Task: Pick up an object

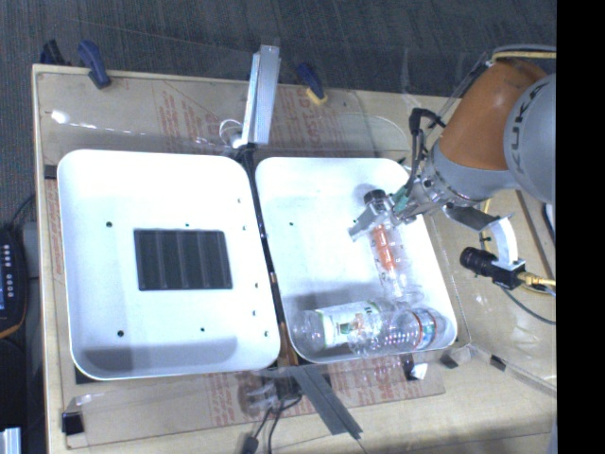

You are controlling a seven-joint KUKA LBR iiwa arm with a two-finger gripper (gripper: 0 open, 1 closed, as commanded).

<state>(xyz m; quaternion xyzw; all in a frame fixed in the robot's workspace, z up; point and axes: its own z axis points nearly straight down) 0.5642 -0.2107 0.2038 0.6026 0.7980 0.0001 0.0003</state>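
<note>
1. Two shallow white plastic bins side by side: left bin point(95, 253) in the frame's left half with a dark ribbed rectangular panel point(182, 259) on its floor, right bin point(302, 253) at centre-right holding the clutter.
2. Poised over the right bin's upper right part, just inside its far right rim: two-finger metal gripper point(376, 212) on the grey arm with orange band point(482, 126), reaching in from the right edge of the frame.
3. Impossible to tell whether open or closed; too small and blurred at the tip, and nothing clearly seen clamped.
4. Directly below the gripper in the frame, touching or very nearly so: small clear plastic bottle with orange contents point(388, 252), long axis running from the gripper down toward the lower right corner of the bin.
5. Farther down, along the bin's near wall: large clear plastic bottle with a pale label point(345, 325), lying crosswise, left to right, with a clear ridged bottle point(416, 329) beside it at the corner.
6. Likely target: the small bottle, nearest by far.
7. Smooth bin floor, open to the left; right wall close, little room on that side.
</note>
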